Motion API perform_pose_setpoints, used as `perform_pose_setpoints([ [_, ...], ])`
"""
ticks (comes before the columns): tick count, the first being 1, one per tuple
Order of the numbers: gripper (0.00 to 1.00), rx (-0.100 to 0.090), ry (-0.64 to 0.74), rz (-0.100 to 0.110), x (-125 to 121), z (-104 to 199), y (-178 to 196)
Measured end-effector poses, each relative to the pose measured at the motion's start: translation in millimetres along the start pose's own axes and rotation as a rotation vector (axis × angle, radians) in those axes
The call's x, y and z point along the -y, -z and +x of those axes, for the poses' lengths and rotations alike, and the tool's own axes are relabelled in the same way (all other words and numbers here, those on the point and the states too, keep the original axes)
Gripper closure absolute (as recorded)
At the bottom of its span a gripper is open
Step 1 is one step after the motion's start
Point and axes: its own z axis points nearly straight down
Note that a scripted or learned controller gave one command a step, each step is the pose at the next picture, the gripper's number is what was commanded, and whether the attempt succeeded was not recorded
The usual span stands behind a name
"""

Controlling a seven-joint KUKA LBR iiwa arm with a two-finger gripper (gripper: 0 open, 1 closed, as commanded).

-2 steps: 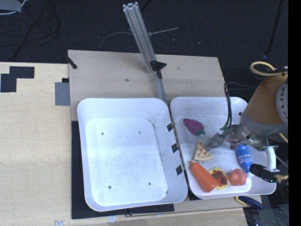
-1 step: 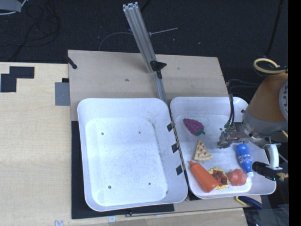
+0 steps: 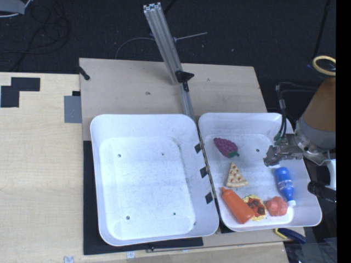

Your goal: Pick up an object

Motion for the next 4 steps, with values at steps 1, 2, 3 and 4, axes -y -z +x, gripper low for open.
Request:
perform_pose_setpoints([
  [1,1.00,0.000,0.000,0.000,-2.2,-5.6,43.1],
  [2,1.00,0.000,0.000,0.000,-2.8,-6.1,80.1],
  [3,1.00,-0.002,0.004,0.002,9.2,47.4,86.4],
  [4,1.00,-0.002,0.005,0.004,22.9,107.3,81.6],
])
